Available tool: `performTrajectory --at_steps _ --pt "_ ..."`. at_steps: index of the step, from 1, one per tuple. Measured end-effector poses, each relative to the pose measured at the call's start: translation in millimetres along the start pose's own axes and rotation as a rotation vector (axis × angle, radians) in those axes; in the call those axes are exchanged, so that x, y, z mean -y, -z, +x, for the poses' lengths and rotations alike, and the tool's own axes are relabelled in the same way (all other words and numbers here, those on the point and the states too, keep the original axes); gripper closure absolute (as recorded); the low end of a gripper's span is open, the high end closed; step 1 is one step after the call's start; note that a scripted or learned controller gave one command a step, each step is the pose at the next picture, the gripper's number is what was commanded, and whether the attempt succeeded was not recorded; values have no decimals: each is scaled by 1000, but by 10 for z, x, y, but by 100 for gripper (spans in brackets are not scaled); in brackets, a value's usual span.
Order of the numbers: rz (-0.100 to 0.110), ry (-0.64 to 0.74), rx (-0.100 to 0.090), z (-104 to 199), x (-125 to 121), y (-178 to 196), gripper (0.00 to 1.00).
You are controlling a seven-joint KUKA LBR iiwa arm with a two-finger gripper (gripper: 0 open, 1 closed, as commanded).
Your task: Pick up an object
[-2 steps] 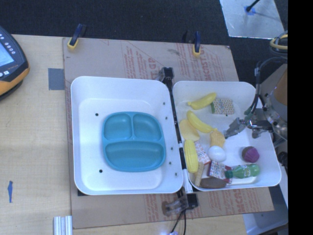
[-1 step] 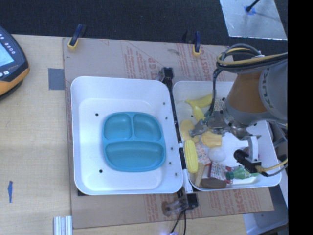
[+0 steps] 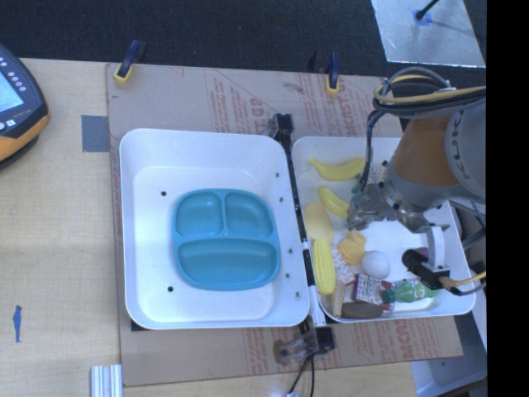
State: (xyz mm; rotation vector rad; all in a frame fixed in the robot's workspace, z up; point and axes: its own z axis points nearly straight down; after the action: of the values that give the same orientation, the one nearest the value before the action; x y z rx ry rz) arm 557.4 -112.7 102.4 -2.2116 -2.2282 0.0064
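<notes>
The right bin (image 3: 463, 304) holds a crowd of small toy foods, and any of them would serve as the object to pick up: a yellow banana (image 3: 337, 169) near the far wall, a second yellow piece (image 3: 333, 200) just below it, a corn cob (image 3: 323, 265) lying along the left wall, a pale orange chunk (image 3: 353, 246), a white egg (image 3: 375, 265), a green bottle (image 3: 411, 290) and a small printed box (image 3: 364, 288) at the near edge. All look like light, hollow plastic, stiff and rather slippery; the egg is round and apt to squirt out of a pinch, so it wants a grip across its widest part, while the corn cob and banana are better taken across their narrow width at mid-length. The arm (image 3: 426, 155) reaches in over this bin, and the end effector (image 3: 364, 213) sits low among the items, just beside the second yellow piece and just above the orange chunk, with the egg near and toward the near wall. Whether it is released or clenched I cannot tell, since the wrist hides it, and nothing can be seen held in it. The left bin (image 3: 140, 222) carries a blue divided plate (image 3: 225, 240), well apart from the work, on the surface (image 3: 58, 246)
</notes>
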Motion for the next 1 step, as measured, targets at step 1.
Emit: performTrajectory --at_steps 1 --pt "0 1 0 1 1 -4 0"
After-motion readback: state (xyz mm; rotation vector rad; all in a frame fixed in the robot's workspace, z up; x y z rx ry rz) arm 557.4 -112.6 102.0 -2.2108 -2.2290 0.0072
